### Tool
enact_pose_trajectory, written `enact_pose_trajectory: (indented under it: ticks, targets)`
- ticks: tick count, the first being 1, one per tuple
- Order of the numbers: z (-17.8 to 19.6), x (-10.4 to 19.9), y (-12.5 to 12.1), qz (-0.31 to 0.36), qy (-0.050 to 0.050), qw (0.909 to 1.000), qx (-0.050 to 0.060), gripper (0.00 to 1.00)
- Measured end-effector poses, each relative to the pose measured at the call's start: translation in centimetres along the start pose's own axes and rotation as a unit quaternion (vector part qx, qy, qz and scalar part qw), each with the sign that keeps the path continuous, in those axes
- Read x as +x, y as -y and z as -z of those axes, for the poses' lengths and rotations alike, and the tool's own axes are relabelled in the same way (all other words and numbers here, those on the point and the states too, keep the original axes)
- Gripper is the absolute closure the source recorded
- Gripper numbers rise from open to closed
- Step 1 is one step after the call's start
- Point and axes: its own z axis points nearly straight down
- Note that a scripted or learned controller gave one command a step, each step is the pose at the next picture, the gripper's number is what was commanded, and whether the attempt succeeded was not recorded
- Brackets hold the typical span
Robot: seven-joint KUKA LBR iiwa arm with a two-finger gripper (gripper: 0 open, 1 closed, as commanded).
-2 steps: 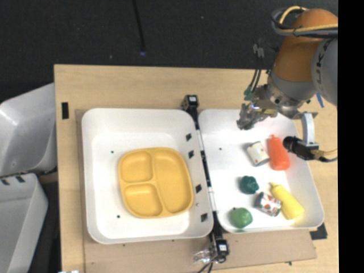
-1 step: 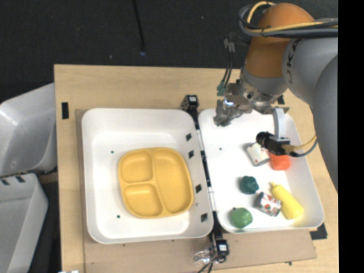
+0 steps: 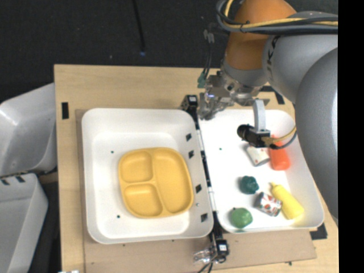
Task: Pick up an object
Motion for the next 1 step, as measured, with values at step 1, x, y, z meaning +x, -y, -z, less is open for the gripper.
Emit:
enact_pose_trajectory:
  ticks: [1]
  targets:
    - [-0.83,5.78,-1.32,0.000,0.001,1.0000,0.001,1.00]
